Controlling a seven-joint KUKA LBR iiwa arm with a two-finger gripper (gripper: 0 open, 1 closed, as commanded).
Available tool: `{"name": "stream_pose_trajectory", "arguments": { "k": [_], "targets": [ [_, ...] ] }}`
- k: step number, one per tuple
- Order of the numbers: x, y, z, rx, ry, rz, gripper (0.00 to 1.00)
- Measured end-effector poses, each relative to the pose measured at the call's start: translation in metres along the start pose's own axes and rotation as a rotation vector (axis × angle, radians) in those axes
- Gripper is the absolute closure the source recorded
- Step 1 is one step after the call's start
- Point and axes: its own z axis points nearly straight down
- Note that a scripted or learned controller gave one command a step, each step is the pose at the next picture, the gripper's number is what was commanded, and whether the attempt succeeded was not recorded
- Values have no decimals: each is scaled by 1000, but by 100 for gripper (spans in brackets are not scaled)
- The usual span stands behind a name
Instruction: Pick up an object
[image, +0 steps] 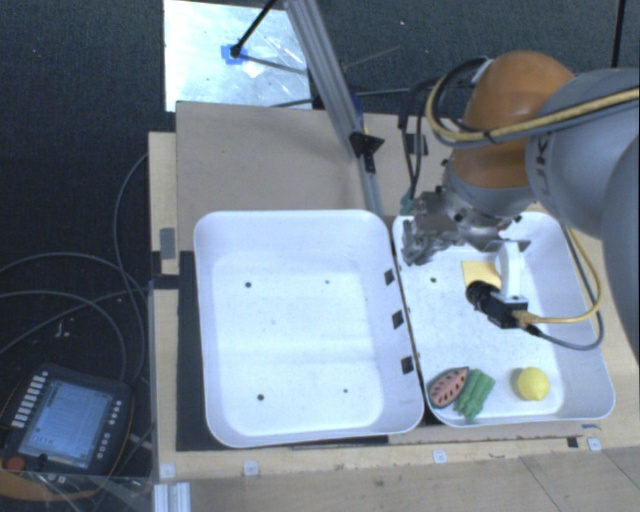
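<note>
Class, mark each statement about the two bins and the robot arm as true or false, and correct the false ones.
1. The yellow ball lies in the right bin. True.
2. The green object sits in the left bin. False: it lies in the right bin, beside the reddish leaf-shaped object.
3. The gripper hangs over the far left part of the right bin. True.
4. The yellow block lies at the near edge of the right bin. False: it lies in the far half, close beside the gripper.
5. The arm reaches in from the left of the view. False: from the right.
</note>
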Motion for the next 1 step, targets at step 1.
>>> {"name": "stream_pose_trajectory", "arguments": {
  "k": [1],
  "targets": [
    [50,-4,-5,1,0,0,100]
  ]
}}
